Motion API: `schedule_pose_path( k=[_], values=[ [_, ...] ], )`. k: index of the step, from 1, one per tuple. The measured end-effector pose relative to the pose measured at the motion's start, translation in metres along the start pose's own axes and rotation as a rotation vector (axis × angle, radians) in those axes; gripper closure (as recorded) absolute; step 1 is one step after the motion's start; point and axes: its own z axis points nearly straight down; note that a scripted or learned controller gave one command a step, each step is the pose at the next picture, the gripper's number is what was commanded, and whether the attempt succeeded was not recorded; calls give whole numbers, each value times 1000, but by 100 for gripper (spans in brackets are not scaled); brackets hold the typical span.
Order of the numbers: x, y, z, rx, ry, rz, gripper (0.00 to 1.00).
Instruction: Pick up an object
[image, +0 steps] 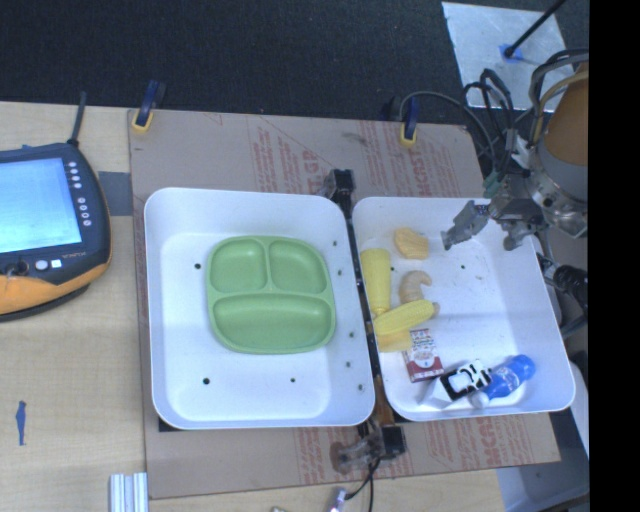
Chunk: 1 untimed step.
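Hovering over the upper right part of the right shallow white bin (560, 340), the grey two-finger gripper (488, 232) has its fingers spread apart with nothing between them.

Status: pick not done, no object lifted. Everything lies on the bin floor.

Candidates in the right bin:
- pale yellow lumpy piece (410, 243), nearest the gripper, off to its left, apart from it
- tan curved piece (413, 285), just below that
- upright yellow cylinder-like block (376, 280) along the bin's left wall
- yellow corn-cob-shaped piece (404, 318), lying slantwise, touching or nearly touching the block's lower end
- small red and white carton (424, 354), just below the corn-cob piece
- black and white item (462, 381) and blue and clear bottle-like item (507, 377), close together near the bottom edge; can't tell if they touch

Left shallow white bin (170, 330) holds a green three-compartment plastic plate (270, 295), well apart from the gripper.

Left to do, my read: choose a target, move over it, descend, close, lift. The bin floor under the gripper looks bare, so a straight drop likely grabs nothing. The pale lumpy piece is the shortest move.
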Motion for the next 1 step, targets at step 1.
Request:
schedule_pose_path(
  k=[1],
  values=[
    [-13, 8, 142, 4, 0, 1, 0]
  ],
)
